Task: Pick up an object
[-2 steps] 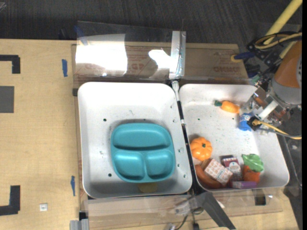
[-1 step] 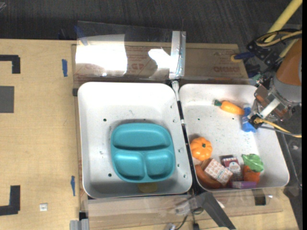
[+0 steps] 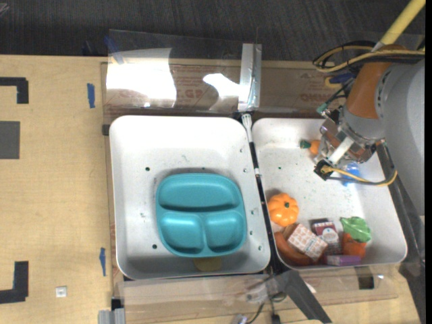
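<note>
The gripper [image 3: 328, 148] is hovering at the upper right of the right bin [image 3: 390, 208], its opening impossible to tell, with a small orange piece [image 3: 313, 145] just beside it. A pumpkin [image 3: 283, 209], boxes [image 3: 308, 240] and a green toy [image 3: 356, 227] are crowding the bin's lower edge, and bare floor is lying between.

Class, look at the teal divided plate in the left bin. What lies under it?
Under the teal plate a yellowish sliver peeks out at its near edge. The plate covers the rest, so what it is cannot be told.
</note>
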You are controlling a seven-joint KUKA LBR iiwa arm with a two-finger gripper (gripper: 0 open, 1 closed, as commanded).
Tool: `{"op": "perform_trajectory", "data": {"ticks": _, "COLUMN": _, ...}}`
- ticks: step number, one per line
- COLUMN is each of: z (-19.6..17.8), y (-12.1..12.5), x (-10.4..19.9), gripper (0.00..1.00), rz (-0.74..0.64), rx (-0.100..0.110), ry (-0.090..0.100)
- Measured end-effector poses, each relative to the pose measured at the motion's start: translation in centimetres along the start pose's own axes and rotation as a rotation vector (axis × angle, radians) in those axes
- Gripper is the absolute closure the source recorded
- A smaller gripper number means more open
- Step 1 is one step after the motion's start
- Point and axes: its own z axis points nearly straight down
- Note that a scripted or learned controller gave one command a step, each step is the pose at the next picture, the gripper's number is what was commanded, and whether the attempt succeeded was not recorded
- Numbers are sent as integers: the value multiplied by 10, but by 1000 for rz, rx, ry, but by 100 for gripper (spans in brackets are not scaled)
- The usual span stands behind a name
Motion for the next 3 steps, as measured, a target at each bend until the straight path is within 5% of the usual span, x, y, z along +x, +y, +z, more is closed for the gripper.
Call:
{"op": "perform_trajectory", "data": {"ticks": 1, "z": -64, "y": 40, "x": -45, "gripper": 100, "rz": -190, "rx": -3, "ry": -1}}
{"op": "perform_trajectory", "data": {"ticks": 2, "z": -62, "y": 39, "x": -45, "gripper": 0, "rz": -190, "rx": 1, "ry": -2}}
{"op": "perform_trajectory", "data": {"ticks": 3, "z": -3, "y": -5, "x": -79, "gripper": 0, "rz": -65, "rx": 11, "ry": 20}}
